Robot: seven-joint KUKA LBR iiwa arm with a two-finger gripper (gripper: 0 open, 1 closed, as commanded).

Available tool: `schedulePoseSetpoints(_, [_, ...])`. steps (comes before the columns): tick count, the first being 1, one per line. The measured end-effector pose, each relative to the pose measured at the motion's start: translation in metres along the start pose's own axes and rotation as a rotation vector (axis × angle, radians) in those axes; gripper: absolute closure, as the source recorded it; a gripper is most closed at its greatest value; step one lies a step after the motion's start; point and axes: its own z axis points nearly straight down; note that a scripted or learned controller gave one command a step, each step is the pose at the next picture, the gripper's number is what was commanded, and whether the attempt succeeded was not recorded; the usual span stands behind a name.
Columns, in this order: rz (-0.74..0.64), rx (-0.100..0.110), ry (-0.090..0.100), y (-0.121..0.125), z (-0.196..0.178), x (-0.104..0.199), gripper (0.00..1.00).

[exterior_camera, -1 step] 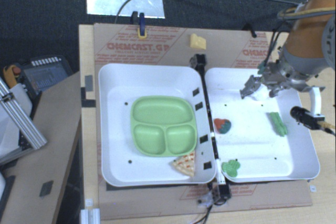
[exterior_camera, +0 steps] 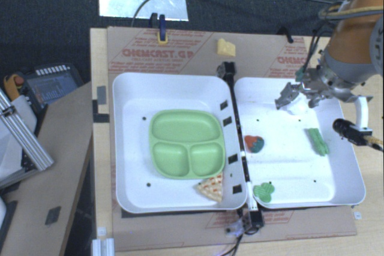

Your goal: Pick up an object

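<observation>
My gripper point(exterior_camera: 292, 99) hangs over the back of the right bin point(exterior_camera: 345, 189), reaching in from the right, with nothing visibly held. Below it in that bin lie a small red, blue and green toy point(exterior_camera: 254, 144) near the left wall, a green elongated piece point(exterior_camera: 317, 141) toward the right, and a green leafy toy point(exterior_camera: 263, 191) at the front left corner. The left bin point(exterior_camera: 129, 189) holds a green divided plate point(exterior_camera: 186, 143) and a waffle-patterned slice point(exterior_camera: 211, 187) at its front right.
A yellow block point(exterior_camera: 226, 47) lies on the cardboard behind the bins. A blue and yellow clamp point(exterior_camera: 161, 28) sits at the back edge. A pendant controller point(exterior_camera: 51, 87) rests on the table at left, beside an aluminium rail point(exterior_camera: 24, 138).
</observation>
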Motion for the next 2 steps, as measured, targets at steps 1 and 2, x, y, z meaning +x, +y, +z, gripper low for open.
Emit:
schedulePoseSetpoints(1, [0.002, 0.003, -0.001, -0.003, 0.053, -0.010, 0.00])
schedulePoseSetpoints(2, [0.002, 0.003, 0.000, -0.011, 0.104, -0.017, 0.00])
